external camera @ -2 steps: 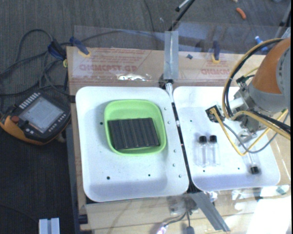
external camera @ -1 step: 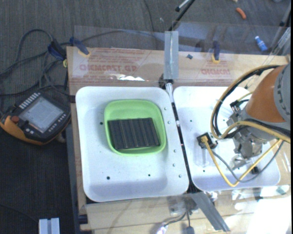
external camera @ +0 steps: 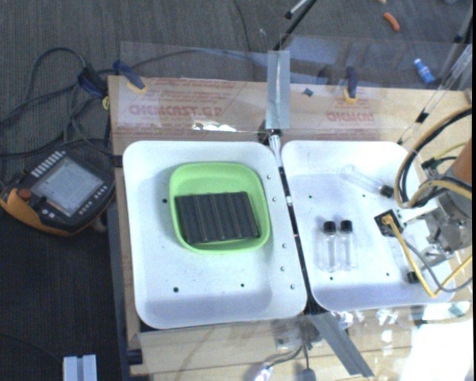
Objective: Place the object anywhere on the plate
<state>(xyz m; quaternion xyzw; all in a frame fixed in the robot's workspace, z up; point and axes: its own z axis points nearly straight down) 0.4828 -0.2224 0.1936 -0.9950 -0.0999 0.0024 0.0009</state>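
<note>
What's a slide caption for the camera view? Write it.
Green plate holds a dark ridged block; two clear vials lie in the neighbouring bin.

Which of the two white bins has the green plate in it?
The left bin. The green plate sits in it with a dark ridged block on top; the right bin has two black-capped clear vials instead.

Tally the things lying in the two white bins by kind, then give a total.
Green plate: 1
Dark ridged slab on the plate: 1
Clear vials with black caps: 2
Total: 4
</note>
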